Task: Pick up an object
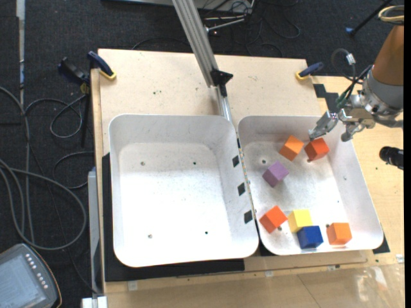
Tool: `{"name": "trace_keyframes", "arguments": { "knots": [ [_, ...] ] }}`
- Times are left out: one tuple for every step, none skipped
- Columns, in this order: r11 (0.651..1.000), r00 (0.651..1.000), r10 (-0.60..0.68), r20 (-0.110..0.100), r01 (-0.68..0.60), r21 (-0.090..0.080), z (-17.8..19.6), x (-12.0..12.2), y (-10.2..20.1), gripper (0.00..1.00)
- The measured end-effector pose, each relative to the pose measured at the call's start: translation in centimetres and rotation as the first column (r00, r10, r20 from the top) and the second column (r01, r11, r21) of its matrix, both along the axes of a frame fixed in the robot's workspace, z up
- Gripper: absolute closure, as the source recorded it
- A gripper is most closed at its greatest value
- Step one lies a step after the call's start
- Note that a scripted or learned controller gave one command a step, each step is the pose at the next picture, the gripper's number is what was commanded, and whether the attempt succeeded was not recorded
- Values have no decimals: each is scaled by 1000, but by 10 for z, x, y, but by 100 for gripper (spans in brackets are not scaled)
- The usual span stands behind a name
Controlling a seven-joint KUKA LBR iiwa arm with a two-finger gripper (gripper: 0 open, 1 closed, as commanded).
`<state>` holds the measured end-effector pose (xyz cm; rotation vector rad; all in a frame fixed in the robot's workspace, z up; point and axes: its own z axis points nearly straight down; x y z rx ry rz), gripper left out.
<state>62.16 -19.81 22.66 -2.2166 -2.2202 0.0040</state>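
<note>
The right bin (357,183) holds several cubes. An orange cube (291,148) and a red-orange cube (316,149) sit side by side near its far wall. A purple cube (275,173) lies a little nearer the middle. Along the near wall are an orange-red cube (273,218), a yellow cube (299,220), a blue cube (310,237) and an orange cube (339,233). My gripper (335,131) hangs open above the bin's far right corner, its left finger (320,129) just above the red-orange cube. Nothing is between the fingers.
The left bin (122,172) stands beside the right one, sharing a middle rim. A slanted metal rail (199,40) runs down from the top to that rim. Clamps sit at the bench's far corners (103,66).
</note>
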Motion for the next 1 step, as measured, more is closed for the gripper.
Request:
{"name": "trace_keyframes", "arguments": {
  "knots": [
    [1000, 1000, 2, 4, -2, -2, 3, 1, 0, 0]
  ]
}}
